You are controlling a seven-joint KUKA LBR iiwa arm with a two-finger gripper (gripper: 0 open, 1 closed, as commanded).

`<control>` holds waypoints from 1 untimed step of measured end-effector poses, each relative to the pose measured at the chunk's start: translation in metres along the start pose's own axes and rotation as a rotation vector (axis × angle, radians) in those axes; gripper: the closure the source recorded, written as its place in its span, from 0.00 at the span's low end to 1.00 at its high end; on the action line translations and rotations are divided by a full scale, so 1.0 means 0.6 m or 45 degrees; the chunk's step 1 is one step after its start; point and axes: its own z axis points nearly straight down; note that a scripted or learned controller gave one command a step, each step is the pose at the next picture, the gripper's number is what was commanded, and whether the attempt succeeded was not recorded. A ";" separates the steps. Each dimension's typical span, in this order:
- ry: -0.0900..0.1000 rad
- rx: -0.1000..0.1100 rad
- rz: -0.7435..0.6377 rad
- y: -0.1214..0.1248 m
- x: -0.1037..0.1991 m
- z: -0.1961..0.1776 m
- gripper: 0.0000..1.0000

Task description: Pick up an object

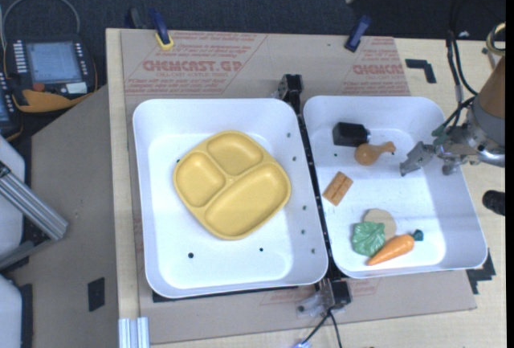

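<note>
The right white bin (458, 246) holds several small toys: a black block (350, 133), a tan chicken drumstick (372, 152), a brown cracker (337, 188), a beige round piece (381, 219), a green leaf (367, 239) and an orange carrot (393, 249). My gripper (430, 161) hovers over the right part of this bin, to the right of the drumstick. Its two fingers (410, 161) stand apart, open, with nothing between them. The arm comes in from the right edge.
In the left white bin (161, 258) lies a yellow divided plate (233, 184). Both bins sit on a cardboard-covered bench (241, 65). A black bracket (290, 86) sits at the far end of the gap between the bins.
</note>
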 end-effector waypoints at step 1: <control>0.000 0.001 0.000 -0.002 -0.006 0.073 0.00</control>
